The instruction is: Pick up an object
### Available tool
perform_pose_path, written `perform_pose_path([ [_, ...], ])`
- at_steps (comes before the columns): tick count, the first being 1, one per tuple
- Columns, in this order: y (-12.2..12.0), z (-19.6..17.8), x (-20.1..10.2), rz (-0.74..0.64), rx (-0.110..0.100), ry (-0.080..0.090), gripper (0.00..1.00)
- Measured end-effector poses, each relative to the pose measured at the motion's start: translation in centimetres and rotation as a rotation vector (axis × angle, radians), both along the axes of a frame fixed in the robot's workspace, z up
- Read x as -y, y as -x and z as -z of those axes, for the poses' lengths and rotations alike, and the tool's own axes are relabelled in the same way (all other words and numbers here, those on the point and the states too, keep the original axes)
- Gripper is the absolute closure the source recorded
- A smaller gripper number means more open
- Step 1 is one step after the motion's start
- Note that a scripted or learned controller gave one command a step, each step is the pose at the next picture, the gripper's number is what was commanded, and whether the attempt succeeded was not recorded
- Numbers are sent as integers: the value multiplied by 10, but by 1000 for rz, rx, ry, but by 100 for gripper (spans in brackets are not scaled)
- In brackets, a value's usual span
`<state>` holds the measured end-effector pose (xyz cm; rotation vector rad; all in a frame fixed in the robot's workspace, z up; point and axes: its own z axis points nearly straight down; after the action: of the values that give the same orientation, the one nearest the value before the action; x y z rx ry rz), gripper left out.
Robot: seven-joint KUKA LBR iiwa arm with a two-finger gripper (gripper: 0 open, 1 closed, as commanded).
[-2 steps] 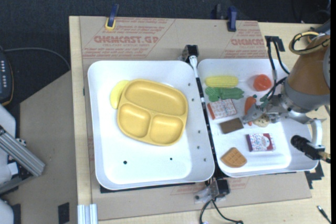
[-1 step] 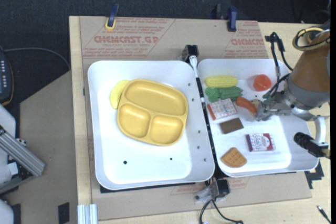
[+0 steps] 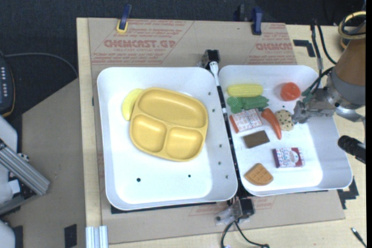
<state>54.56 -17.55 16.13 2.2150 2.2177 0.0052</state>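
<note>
The right bin (image 3: 325,154) holds small toy foods: a yellow corn cob (image 3: 244,90), a green leafy piece (image 3: 247,103), a red tomato (image 3: 290,90), an orange carrot (image 3: 271,122), a round cookie (image 3: 284,119), a red-and-white packet (image 3: 246,120), a brown chocolate bar (image 3: 256,139), a red pouch (image 3: 288,157) and a tan waffle (image 3: 258,174). My gripper (image 3: 303,112) hangs low over the right bin, just right of the cookie and below the tomato. Nothing shows between its fingers.
The left bin (image 3: 116,142) carries a yellow divided plate (image 3: 168,123) with a yellow banana-like piece (image 3: 129,103) tucked at its left edge. The arm (image 3: 351,75) enters from the right over the right bin's far corner. Clamps and cables sit along the bench's back edge.
</note>
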Motion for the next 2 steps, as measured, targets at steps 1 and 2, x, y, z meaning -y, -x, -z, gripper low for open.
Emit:
perform_pose_path([
  [1,-3,-64,-3,-1,1,0,100],
  [2,-3,-64,-3,0,-5,-2,100],
])
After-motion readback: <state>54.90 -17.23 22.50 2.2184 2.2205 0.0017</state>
